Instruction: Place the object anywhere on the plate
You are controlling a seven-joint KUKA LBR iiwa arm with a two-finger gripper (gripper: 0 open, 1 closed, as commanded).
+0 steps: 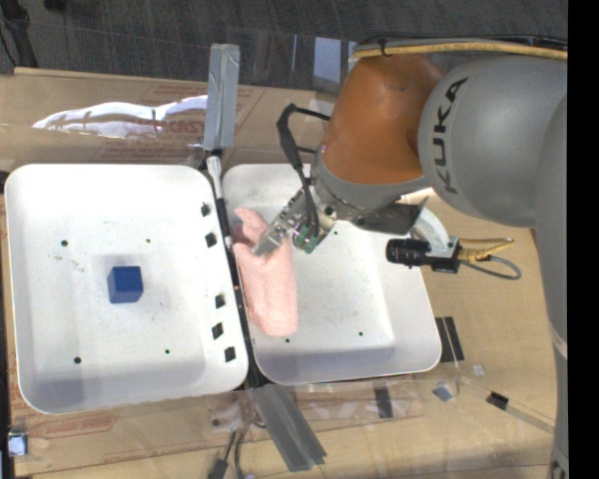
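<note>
A pink, soft-looking oblong object (272, 292) lies in the right bin (359, 307), along its left wall. My gripper (276, 238) hangs low over the upper end of this pink object, touching it or just above it. The arm's orange and grey wrist covers the bin's far part. A small blue cube (126, 283) rests on the floor of the left bin (70, 218), left of its middle and far from the gripper.
A raised divider (223, 267) with black clips separates the two bins. A grey bar (221, 98) stands up at the back between them. Cardboard lies under the bins, with tape strips (290, 432) along the front.
</note>
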